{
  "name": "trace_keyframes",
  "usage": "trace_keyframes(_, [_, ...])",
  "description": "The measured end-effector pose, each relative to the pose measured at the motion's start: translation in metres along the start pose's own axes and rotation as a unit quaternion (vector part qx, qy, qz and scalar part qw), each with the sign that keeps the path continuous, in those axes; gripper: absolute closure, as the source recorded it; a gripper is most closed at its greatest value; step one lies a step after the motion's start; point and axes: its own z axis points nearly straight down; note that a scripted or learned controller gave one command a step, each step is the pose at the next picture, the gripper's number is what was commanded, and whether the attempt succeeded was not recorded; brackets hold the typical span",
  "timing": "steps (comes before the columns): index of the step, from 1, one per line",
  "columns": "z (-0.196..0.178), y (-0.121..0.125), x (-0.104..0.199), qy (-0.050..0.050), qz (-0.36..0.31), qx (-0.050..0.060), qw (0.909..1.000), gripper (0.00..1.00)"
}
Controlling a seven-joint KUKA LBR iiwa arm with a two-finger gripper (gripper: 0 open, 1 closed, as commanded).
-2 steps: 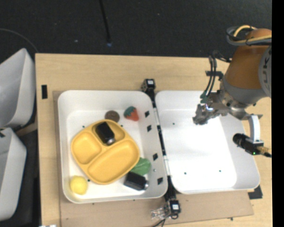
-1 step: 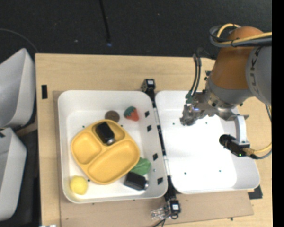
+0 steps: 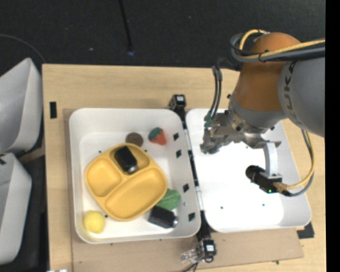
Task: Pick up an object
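Yellow plastic dominates the far left of the scene: a small yellow ball (image 3: 94, 222) lies in the left bin's (image 3: 79, 152) near corner, and beside it a yellow divided plate (image 3: 126, 187) carries a black object (image 3: 126, 158) in one upper compartment. All of this sits well to the left of the tool (image 3: 211, 142), across the wall between the bins. Closer to that wall come a brown round piece (image 3: 134, 138), a red strawberry toy (image 3: 156, 135), a green item (image 3: 171, 198) tucked against the plate's edge and a dark block (image 3: 162, 217) just below it. The tool itself hangs over the left part of the right bin (image 3: 238, 208), near the dividing wall, under the grey and orange arm (image 3: 272, 78); whether its grasping parts are apart or together I cannot tell (the wrist hides them).

Nothing pickable lies under the tool. If it descends where it stands, I judge it would meet bare bin floor and close on nothing. A move left risks clipping the dividing wall, and the plate's raised rim could deflect a grasp at the black object or tip the plate.
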Motion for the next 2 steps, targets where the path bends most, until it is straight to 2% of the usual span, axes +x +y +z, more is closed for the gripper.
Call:
trace_keyframes(1, [0.012,-0.008,0.053,0.000,0.000,0.000,1.0000,1.00])
trace_keyframes(2, [0.009,-0.012,0.099,0.000,-0.001,0.000,1.0000,1.00])
